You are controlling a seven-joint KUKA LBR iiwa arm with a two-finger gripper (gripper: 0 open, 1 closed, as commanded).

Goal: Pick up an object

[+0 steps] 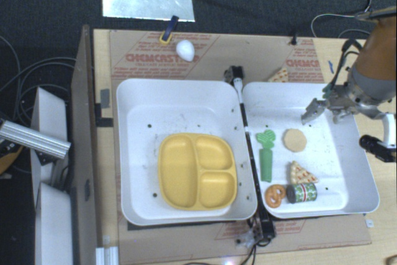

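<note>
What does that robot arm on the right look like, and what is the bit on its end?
The arm is a thick rounded body, grey with an orange band above the wrist. At its end sits a grey metal gripper with slim fingers, set on a pale wrist block. A black part juts from the arm's lower side, and thin dark cables loop behind it.

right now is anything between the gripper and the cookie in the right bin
Nothing visible. The gripper sits over the upper right of the right bin, and bare bin floor lies between it and the cookie. The green toy and pizza slice lie off that line.
</note>
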